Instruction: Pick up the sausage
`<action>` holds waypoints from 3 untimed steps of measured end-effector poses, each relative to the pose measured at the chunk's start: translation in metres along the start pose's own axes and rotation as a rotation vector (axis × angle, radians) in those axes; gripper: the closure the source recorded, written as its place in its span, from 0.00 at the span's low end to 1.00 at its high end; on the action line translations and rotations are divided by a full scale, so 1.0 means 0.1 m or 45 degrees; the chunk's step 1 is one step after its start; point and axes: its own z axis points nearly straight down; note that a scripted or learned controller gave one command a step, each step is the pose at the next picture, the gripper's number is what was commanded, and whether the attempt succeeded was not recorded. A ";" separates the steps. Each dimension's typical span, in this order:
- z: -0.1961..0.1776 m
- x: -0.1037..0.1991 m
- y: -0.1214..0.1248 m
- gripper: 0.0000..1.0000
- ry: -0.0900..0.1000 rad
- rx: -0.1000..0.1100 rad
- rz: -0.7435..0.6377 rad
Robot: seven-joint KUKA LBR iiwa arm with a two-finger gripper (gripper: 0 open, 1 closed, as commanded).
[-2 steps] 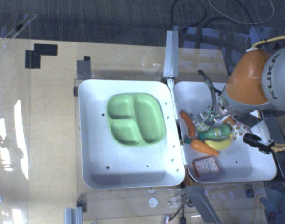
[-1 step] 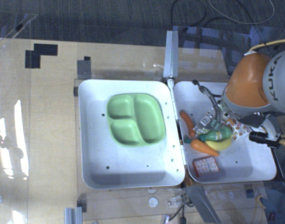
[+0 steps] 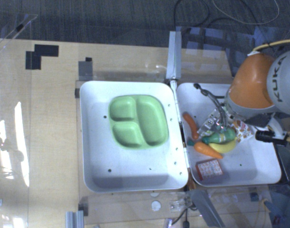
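Observation:
The sausage (image 3: 190, 125), a reddish-orange stick, lies slantwise in the right bin (image 3: 258, 170) close to its left wall. My gripper (image 3: 214, 123) hangs over the same bin, just right of the sausage and above a green toy vegetable (image 3: 219, 137). Nothing of the sausage shows inside the gripper. The arm's orange band (image 3: 251, 87) and grey wrist cover the bin's upper right part.
Packed around the gripper are an orange carrot (image 3: 207, 149), a yellow banana (image 3: 224, 147), a colourful packet (image 3: 243, 130) and a small red box (image 3: 210, 168). The left bin (image 3: 95, 141) holds a green divided plate (image 3: 137, 120). A cable (image 3: 206, 93) runs along the right bin's top.

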 end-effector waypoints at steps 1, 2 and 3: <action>-0.02 0.22 -0.15 1.00 -0.018 -0.015 -0.202; -0.27 0.52 -0.41 1.00 0.052 0.020 -0.326; -0.09 0.51 -0.42 1.00 0.029 0.010 -0.364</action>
